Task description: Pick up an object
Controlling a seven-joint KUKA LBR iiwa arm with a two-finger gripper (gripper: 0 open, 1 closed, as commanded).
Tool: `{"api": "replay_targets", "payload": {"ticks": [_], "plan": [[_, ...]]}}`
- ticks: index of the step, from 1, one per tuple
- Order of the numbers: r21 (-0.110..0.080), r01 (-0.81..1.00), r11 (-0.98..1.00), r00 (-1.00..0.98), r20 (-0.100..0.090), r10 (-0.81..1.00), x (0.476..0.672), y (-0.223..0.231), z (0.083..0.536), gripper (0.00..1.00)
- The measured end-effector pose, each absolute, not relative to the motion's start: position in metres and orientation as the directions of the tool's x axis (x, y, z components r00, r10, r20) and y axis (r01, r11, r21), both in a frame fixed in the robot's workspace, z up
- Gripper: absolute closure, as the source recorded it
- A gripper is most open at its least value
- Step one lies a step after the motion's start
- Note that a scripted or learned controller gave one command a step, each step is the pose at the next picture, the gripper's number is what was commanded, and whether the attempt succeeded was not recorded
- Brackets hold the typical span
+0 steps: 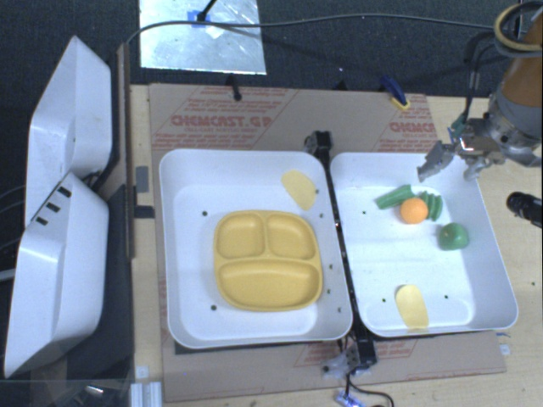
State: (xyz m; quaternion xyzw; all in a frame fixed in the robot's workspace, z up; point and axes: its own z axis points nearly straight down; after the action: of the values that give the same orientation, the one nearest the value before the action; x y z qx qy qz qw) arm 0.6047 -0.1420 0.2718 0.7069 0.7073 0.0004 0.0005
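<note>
A: Landmark is the black divider (329, 219) between the two white bins. What sits right of it?

B: Right bin (485, 227). An orange ball (414, 211) lies well right of the divider, in the bin's upper half. It touches green pieces (397, 197) on its divider side and more green on its far side. A round green item (452, 236) lies farther from the divider still, slightly lower, near the ball but apart from it. A pale yellow oval piece (412, 305) rests low in the bin, closer to the divider than the ball is.

A: Left of the divider?

B: Left bin (182, 227). A yellow sectioned tray (268, 259) with three compartments lies flat at its middle. A second pale yellow oval (298, 188) sits just left of the divider, above the tray, apart from it.

A: The tool?

B: Tool (450, 161) hangs over the right bin's upper far corner, farther from the divider than the ball, above the green pieces. Two fingers (431, 163) are spread apart, nothing between them. Apart from every object.

A: The surface?

B: Brown board (254, 113) with red lettering under both bins.
</note>
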Motion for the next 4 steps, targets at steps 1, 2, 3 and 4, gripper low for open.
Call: {"api": "replay_targets", "payload": {"ticks": [1,2,3,4], "plan": [[0.003,0.999,-0.050,0.050,0.000,0.999,0.603,-0.107,0.308,0.00],[0.006,1.000,-0.001,0.001,0.000,1.000,0.562,-0.115,0.366,0.00],[0.003,1.000,0.001,-0.001,0.000,1.000,0.563,-0.115,0.373,1.00],[0.006,1.000,0.006,-0.006,0.001,1.000,0.629,-0.052,0.456,1.00]]}}
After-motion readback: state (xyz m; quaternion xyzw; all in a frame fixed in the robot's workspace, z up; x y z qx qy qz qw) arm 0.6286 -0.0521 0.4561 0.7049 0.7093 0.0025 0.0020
